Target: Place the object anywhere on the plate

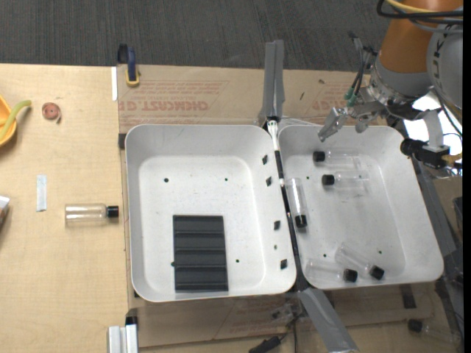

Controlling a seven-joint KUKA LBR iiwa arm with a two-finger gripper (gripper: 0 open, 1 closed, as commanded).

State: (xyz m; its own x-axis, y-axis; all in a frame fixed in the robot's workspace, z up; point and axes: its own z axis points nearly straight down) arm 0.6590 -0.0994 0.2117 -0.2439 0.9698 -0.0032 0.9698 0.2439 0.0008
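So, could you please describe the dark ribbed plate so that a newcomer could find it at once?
Find the left white bin. The plate lies flat on its floor, near the front wall. It is a black ribbed rectangle, unlike the clear, black-capped bottles in the right bin.

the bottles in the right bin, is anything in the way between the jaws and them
Nothing visible stands in the way. The gripper hangs over the back rim of the right bin, and the nearest clear bottles lie just in front of it on the open bin floor. The dark ridged plate lies in the left bin, past the divider.
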